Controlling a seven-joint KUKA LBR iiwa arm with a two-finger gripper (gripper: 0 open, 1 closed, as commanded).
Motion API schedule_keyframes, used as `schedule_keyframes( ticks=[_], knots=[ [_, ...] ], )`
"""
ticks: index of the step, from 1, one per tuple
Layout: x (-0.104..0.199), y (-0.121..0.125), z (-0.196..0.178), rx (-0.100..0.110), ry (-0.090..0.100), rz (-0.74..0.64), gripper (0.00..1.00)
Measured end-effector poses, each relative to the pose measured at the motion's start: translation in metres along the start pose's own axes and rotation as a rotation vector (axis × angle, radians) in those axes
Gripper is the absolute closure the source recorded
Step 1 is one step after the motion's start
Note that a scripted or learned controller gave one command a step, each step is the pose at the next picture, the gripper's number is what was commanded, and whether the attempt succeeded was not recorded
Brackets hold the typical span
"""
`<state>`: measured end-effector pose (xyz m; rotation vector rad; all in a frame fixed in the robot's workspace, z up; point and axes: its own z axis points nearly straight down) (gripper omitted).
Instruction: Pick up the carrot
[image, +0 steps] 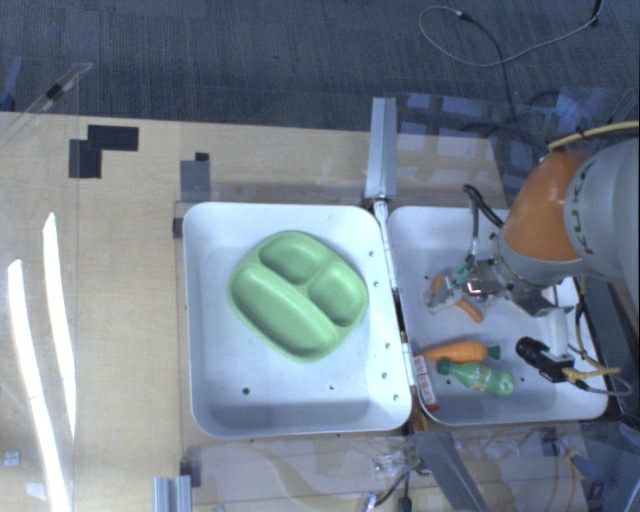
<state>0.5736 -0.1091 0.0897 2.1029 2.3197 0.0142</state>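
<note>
Arm reaches into the right bin, its tool above the carrot.

The surface (120, 300) carries two white bins: the left bin (215, 400) holds a green divided plate (298, 293). In the right bin (430, 240), the tool (468, 285) sits near small orange pieces (440, 288); whether it grips anything, I cannot tell. The carrot (458, 351) lies apart from the tool, nearer the bin's front edge, touching a green bottle (480, 377) just beyond it.
</note>
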Motion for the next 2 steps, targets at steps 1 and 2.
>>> schedule_keyframes(
  ticks=[1,2],
  knots=[
    [0.001,0.003,-0.012,-0.006,0.001,-0.002,1.0],
    [0.059,-0.007,-0.097,0.004,0.001,-0.3,1.0]
  ],
)
